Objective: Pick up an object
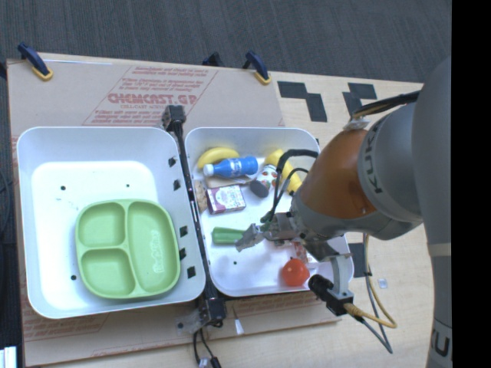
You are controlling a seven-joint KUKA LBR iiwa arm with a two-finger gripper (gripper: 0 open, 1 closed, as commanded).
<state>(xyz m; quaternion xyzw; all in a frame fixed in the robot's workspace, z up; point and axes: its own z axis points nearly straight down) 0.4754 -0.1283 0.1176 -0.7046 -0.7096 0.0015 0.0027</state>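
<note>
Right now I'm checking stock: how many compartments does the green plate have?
3. The green plate in the left bin has one long compartment on its right side and two smaller ones stacked on its left.

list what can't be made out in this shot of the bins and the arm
- End effector, camera view: its tip is over the green object, but open or shut cannot be told; the wrist hides most of it.
- Right bin: the arm covers its right part.
- Yellow object: half hidden behind the arm and a black cable.
- Maroon packet: its print is too small to read.
</note>
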